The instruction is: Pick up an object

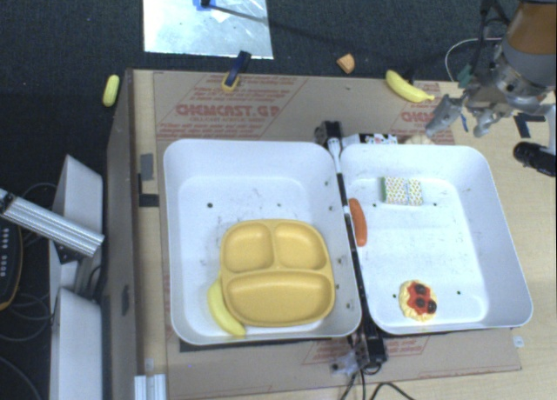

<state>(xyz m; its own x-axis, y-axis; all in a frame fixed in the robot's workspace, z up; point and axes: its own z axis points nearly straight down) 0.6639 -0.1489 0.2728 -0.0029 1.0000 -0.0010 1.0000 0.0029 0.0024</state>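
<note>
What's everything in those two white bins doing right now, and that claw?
Yellow plastic divided plate: flat in left bin, compartments bare.
Yellow toy banana: lying beside plate's lower left edge.
Orange toy carrot: lying along right bin's left wall.
Patterned small block: lying flat, right bin.
Toy pizza piece: lying flat, right bin.
Claw: raised past the right bin's far corner.

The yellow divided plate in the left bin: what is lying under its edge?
A yellow banana sticks out from under the lower-left edge of the yellow divided plate in the left bin. Its visible part curves along the rim; the rest is covered by the plate.
</note>
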